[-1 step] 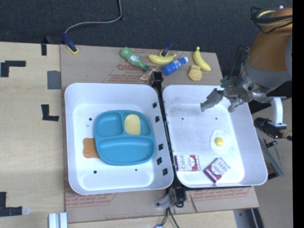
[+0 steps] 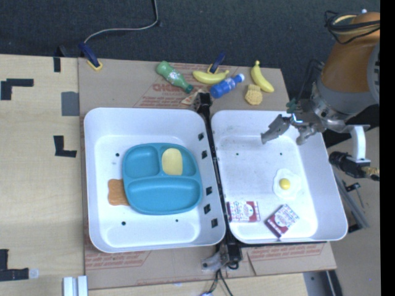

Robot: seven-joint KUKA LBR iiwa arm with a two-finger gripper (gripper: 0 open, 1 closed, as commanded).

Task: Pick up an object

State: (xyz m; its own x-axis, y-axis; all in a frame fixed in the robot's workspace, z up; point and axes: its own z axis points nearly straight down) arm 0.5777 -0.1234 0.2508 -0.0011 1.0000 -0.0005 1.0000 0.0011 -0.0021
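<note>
The gripper (image 2: 289, 132) hangs over the upper right of the right bin (image 2: 321, 165), fingers spread apart with nothing between them. Below it in that bin lie a fried egg (image 2: 284, 183) and two small red packets (image 2: 242, 211) (image 2: 282, 219), labels too small to read. In the left bin (image 2: 99, 165), a blue tray (image 2: 162, 179) half covers a toast slice (image 2: 115, 192) and bears a yellow lump (image 2: 172, 161)

Single fixed camera above bench, slanted downward, both white bins (image 2: 92, 165) in frame, medium distance.
</note>
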